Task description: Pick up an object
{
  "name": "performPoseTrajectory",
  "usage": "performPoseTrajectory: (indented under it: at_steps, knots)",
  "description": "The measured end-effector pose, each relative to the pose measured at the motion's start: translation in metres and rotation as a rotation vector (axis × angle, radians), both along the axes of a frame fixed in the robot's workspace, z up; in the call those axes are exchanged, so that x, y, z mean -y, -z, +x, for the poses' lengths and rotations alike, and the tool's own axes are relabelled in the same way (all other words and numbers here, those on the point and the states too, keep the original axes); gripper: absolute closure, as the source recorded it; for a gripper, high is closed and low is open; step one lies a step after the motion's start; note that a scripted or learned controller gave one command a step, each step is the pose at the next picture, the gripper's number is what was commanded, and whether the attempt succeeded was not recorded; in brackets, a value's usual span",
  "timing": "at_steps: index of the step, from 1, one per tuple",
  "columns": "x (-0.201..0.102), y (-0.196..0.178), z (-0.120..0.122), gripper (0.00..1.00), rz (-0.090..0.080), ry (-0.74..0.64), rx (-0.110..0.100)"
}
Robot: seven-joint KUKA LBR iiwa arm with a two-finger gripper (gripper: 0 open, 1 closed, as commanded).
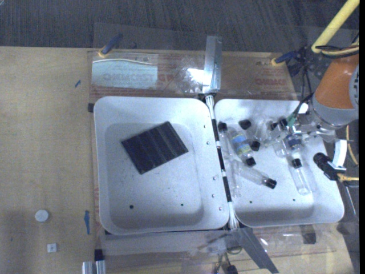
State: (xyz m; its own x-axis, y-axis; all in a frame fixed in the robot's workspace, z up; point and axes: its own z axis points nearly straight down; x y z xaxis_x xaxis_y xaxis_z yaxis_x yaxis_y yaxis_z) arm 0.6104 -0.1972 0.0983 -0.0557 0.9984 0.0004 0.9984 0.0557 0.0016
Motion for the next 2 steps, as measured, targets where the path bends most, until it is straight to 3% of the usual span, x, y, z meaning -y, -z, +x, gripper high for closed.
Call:
performPoseTrajectory:
  at_steps: [1, 2]
  knots:
    - [0.010, -0.019, -0.028, 0.00, 0.004, -0.024, 0.000]
    - [-0.008, 0.011, -0.035, 0.00, -0.002, -0.023, 0.003]
